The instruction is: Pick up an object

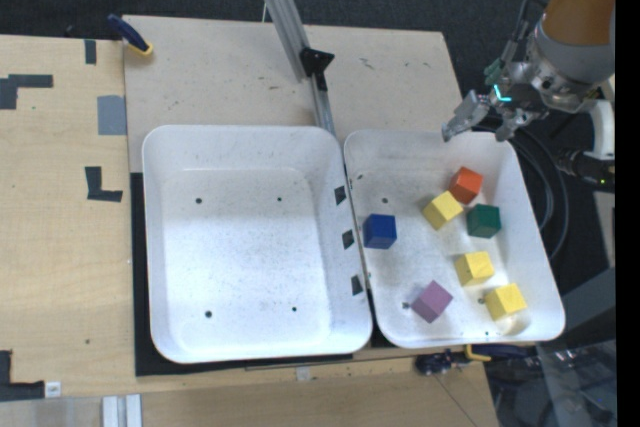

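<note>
I see gripper (482, 123) over right bin's (400, 320) far rim | fingers spread, holding nothing | orange cube (466, 184) nearest

Matt white plastic bins (245, 140); pale wooden bench (60, 215); smooth cubes (380, 231)

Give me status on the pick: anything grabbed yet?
Nothing grabbed yet. The end effector sits over the top rim of the right bin, above the blocks, with nothing between its fingers. All seven blocks lie on the bin floor; the orange block is nearest. Left to do: descend, close on a block, lift.
</note>
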`<state>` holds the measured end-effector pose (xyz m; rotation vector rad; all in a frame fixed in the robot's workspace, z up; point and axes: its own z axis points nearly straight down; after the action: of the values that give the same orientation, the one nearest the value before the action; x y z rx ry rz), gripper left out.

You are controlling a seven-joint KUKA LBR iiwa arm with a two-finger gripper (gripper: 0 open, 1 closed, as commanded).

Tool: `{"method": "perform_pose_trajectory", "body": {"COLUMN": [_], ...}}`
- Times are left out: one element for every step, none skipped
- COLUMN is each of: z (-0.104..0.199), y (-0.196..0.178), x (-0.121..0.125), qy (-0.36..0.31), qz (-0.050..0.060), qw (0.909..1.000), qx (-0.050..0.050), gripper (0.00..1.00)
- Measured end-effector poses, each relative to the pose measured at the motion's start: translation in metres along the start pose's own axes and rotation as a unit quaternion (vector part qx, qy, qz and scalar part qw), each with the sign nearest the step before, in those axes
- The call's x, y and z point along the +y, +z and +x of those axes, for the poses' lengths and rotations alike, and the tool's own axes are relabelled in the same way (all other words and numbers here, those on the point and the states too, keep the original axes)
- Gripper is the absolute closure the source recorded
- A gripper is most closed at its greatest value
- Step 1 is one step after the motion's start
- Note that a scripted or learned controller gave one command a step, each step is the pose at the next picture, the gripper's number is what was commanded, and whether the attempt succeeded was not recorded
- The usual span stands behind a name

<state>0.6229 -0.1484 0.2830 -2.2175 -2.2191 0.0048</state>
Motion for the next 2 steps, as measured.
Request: {"method": "perform_pose_trajectory", "body": {"z": [0.000,0.007], "y": [-0.003,0.052], "x": [0.001,0.008], "qy": [-0.001,-0.001], "qz": [-0.002,0.000], "qw": [1.0000,1.0000], "qx": [-0.001,-0.001], "gripper": [0.00,0.00]}}
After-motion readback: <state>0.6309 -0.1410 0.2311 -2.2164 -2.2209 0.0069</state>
